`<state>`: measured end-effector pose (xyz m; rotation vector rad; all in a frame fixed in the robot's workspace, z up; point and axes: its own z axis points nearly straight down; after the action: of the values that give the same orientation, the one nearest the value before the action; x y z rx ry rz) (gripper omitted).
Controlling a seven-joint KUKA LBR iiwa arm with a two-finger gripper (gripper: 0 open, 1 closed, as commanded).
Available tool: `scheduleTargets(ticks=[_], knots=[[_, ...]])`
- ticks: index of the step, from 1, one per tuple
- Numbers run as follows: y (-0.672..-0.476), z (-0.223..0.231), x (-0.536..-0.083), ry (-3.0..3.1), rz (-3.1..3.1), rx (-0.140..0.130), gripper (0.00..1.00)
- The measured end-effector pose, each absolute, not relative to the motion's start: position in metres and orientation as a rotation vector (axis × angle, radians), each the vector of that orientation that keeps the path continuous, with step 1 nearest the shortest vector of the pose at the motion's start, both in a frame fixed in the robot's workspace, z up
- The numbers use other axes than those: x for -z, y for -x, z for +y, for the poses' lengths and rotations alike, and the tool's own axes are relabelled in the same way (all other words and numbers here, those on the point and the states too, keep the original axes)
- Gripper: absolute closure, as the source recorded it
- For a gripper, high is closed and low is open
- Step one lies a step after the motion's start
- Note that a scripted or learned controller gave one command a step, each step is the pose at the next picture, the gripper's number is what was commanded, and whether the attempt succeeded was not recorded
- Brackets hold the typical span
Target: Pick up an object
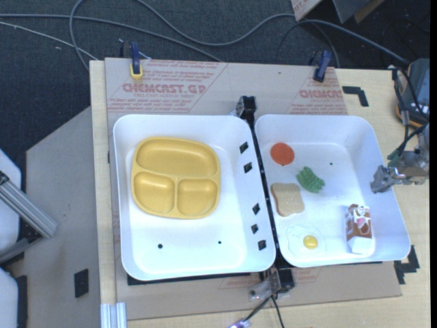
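The right bin (355,132) holds several toy foods: a red tomato (282,154), a green leafy piece (311,180), a slice of bread (288,199), a fried egg (307,240) and a small brown-and-white carton (359,228). My gripper (388,179) hangs at the right bin's right rim, above and to the right of the carton. It is apart from all the foods and nothing shows between its tips.
The left bin (136,251) holds a yellow divided plate (176,177). A black divider with clips (254,183) runs between the bins. Blue clamps (136,59) (322,63) hold the cardboard at the back. Cables trail over the dark floor behind.
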<state>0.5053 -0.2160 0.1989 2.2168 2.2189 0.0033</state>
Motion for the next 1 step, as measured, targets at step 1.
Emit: scheduleTargets(ticks=[1], knots=[[-0.533, -0.1622, -0.2091, -2.213, 2.228, -0.004, 1.0]])
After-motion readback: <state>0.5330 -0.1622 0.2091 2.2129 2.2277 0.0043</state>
